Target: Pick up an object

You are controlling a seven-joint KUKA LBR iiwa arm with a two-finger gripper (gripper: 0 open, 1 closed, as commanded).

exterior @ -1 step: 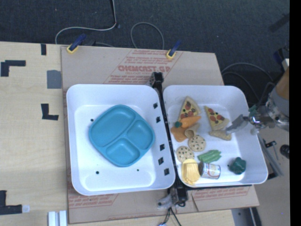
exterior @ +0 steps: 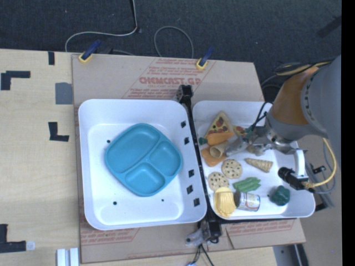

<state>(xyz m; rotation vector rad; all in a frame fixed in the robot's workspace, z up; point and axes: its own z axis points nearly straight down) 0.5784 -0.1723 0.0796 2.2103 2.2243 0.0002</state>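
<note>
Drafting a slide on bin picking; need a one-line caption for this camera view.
KUKA arm's gripper reaches among toy food in the right bin; a blue divided plate lies in the left bin.

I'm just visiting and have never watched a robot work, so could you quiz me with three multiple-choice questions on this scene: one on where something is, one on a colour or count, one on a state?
1. Where does the blue tray lie?
A. in the left bin
B. in the right bin
C. on the cardboard outside the bins

2. How many round cookies are in the right bin?
A. one
B. two
C. five

3. How does the small can sit?
A. upright
B. on its side
C. stacked on the tray

Answers:
1 A, the tray sits alone inside the left bin.
2 B, one cookie and another lie close together below the pizza slice.
3 B, its silver wall faces up, next to the yellow piece.

The hand is low over the right bin's toys.
</note>
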